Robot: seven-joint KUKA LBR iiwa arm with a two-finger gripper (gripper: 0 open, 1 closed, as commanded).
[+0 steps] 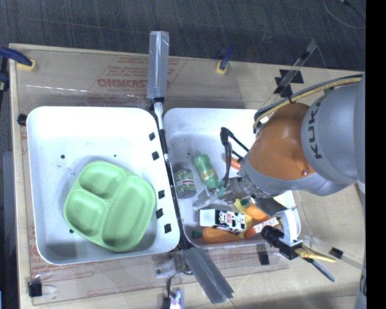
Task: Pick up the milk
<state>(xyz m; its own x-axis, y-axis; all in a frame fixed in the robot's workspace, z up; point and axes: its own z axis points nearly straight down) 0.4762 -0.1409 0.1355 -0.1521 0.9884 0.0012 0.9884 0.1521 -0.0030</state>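
Two white bins (45,134) are sitting side by side on the desk (83,69). Within the right bin, the milk (222,219) is lying near the front wall. The tool (235,188) is hovering just beyond it; its opening cannot be determined.

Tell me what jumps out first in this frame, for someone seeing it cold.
The big grey arm with its orange band dominates, reaching in from the right over the right bin. Next is the bright green divided tray lying alone in the left bin. Under the arm sits a clutter of small items: a black-and-white milk carton near the front wall, a green bottle, and orange pieces beside it.
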